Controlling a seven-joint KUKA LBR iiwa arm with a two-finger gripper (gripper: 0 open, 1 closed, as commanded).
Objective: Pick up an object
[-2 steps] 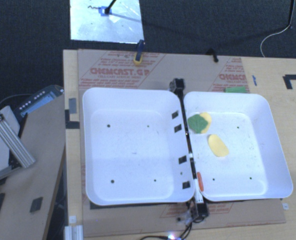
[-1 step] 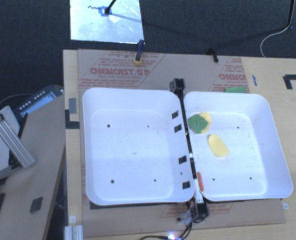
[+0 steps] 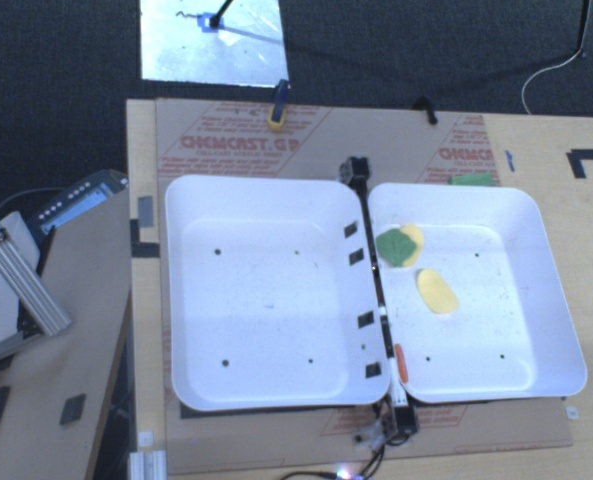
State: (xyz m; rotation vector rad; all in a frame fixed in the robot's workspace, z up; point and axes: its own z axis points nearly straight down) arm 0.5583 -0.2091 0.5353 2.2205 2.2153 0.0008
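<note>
The right bin point(image 3: 536, 238) holds three small objects. A green piece point(image 3: 394, 248) lies near its left wall, overlapping a small yellow piece point(image 3: 412, 235) just behind it. A yellow oval piece point(image 3: 437, 291) lies a little nearer the front, apart from the other two. A thin orange-red object point(image 3: 401, 362) rests at the bin's front left, along the divider.
The left bin point(image 3: 206, 218) sits beside the right one, joined by black clips along the divider point(image 3: 361, 258). A metal plate point(image 3: 212, 26) lies on the dark floor behind the bench. A yellow clamp point(image 3: 276, 118) and a green tag point(image 3: 473, 179) sit at the board's back.
</note>
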